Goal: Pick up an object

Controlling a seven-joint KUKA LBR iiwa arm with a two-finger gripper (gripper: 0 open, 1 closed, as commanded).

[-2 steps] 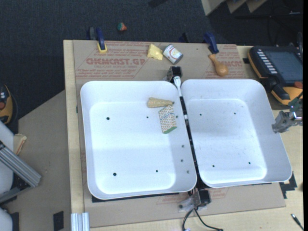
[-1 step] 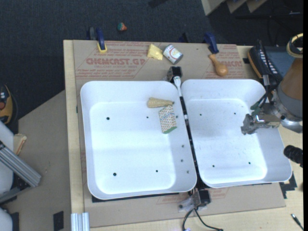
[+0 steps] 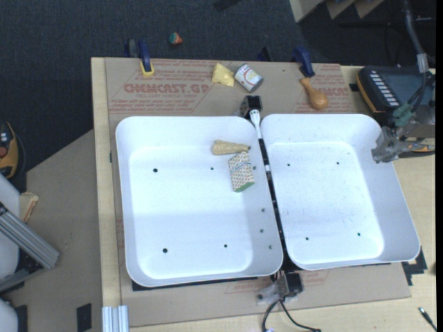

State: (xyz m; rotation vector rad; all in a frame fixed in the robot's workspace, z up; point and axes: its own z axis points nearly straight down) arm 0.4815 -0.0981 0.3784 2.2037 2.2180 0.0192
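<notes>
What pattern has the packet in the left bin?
White with small green dots, in the camera view: packet, left bin.

White bins (image 3: 187, 254); tan cone (image 3: 229, 147); green-patterned packet (image 3: 241, 171).

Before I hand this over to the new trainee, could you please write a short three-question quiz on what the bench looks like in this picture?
1. True or false: the patterned packet lies in the right bin.
2. Which touches the packet's upper end?
A. the tan cone-shaped piece
B. the wooden-handled tool
C. the small white box
3. Fill in: the gripper is at the right bin's ____ edge.

Key
1. False; it lies in the left bin, near its upper right corner.
2. A
3. right
</notes>
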